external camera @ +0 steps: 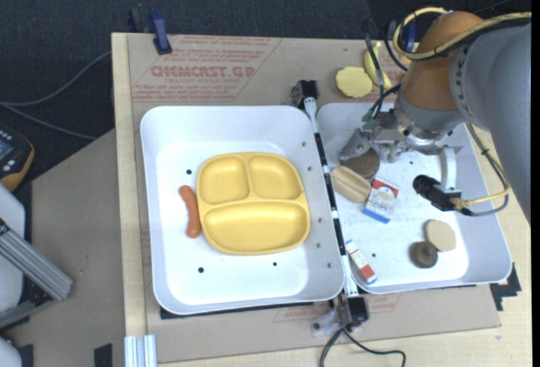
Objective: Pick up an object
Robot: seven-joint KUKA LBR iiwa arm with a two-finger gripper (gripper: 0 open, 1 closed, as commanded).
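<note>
Gripper (pixel 369 148): low in right bin (pixel 481 260), far-left part, over brown round object (pixel 363 164); finger state cannot be told. Left bin (pixel 160 188): yellow divided tray (pixel 251 202), sausage (pixel 191 211).

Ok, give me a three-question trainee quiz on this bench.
1. True or false: the sausage lies inside the yellow tray.
2. Which bin holds the carton? A) left bin B) right bin
3. Fill in: the gripper hovers over the ____ bin.

Key: 1. False, it lies beside the tray, on its left. 2. B. 3. Right.
</note>
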